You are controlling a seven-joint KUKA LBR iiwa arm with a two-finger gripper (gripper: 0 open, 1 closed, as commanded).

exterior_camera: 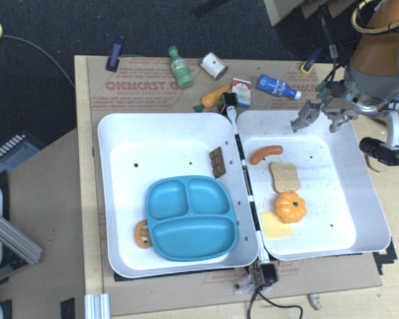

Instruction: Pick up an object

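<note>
Over in the right bin (pixel 346 198), w/ the claw near its top edge, sit four small food toys, & any one can be the pick. Closest to the claw is the sausage (pixel 266 153): thin, curved, orange-red, lying flat near the bin's top left. It looks light & smooth, prob. plastic, so it may slip or roll; best to pinch it across the middle, where it's thin. Below it lies the bread slice (pixel 284 176), tan & flat, light too, but low on the floor so hard to get fingers under. Touching the bread's lower end is the little pumpkin (pixel 291 207), round, orange, w/ a green stem; it looks stiff & chunky, an easy thing to squeeze on its sides, tho it could pop out. Next to the pumpkin, lower left, is a yellow cheese square (pixel 273 226), v. thin & flat, prob. the hardest to lift. The gripper (pixel 324 117) hangs over the bin's top rim, well apart from all four toys, w/ its two fingers spread apart & nothing between them. The left bin (pixel 120 151) holds a big blue tray (pixel 189 216), a brown chocolate piece (pixel 217 162) by the middle wall, & a pretzel (pixel 142 234) peeking out beside the tray. Behind the bins on the board lie a green bottle (pixel 181 68), a blue bottle (pixel 278 87) & a small can (pixel 213 65).
</note>
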